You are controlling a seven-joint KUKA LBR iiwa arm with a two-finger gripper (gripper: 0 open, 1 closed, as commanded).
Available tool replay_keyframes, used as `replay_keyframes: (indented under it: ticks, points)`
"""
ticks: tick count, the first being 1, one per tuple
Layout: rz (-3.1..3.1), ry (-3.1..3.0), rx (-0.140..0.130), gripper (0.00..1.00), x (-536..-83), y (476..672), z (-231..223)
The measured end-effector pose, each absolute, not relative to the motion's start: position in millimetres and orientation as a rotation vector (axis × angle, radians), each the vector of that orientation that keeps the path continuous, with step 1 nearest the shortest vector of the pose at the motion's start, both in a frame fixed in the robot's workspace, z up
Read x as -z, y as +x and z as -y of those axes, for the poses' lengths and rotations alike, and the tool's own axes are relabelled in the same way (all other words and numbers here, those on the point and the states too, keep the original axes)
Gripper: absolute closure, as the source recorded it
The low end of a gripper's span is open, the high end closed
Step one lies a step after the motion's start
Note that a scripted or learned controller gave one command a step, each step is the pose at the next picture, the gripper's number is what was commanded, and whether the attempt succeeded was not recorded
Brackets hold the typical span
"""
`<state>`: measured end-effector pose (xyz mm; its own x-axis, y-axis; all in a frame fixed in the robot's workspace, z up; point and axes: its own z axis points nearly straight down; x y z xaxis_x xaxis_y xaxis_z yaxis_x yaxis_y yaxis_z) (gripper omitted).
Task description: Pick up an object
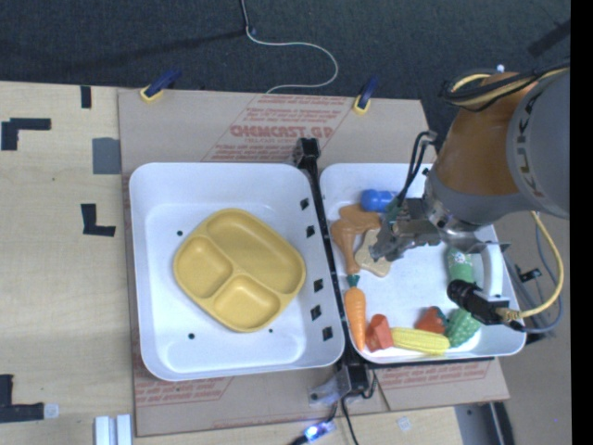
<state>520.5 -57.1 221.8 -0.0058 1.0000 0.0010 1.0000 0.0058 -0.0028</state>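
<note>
Likeliest target: the tan, bread-like toy piece with a pale flat base [357, 239], lying in the shallow white right-hand bin [408, 290] at about ten o'clock from that bin's centre, close to the divider; its brown upper part curves like a hooked crust, matte and lumpy. The dark two-finger gripper [394, 239] sits directly at three o'clock of this piece, low over the bin floor and touching or nearly touching its edge; whether it is spread or closed cannot be told, the tips being lost in dark metal. The placement reads as a descent onto the nearest graspable item, judged only from the closeness. At twelve o'clock of the piece lies a small blue rounded toy [375, 198]. At six o'clock, an orange plastic carrot [355, 311] lies along the divider, with a yellow corn cob [419, 341] and a red toy piece [378, 332] beside it near the bin's front wall. A green leafy toy [463, 324] sits at five o'clock. The left white bin [153, 193] holds a yellow compartment tray [239, 269], well apart.
</note>
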Motion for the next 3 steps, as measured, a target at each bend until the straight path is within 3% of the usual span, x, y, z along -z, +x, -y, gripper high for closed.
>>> replay_keyframes:
  ticks: [1, 2, 3]
  points:
    - [2.228, -2.211, -0.001, 1.0, -213.5, 534.8, -1.6]
    - [2.229, -2.212, 0.002, 1.0, -233.5, 552.5, -55.7]
    - [2.222, -2.219, -0.006, 1.0, -214.8, 548.9, -56.4]
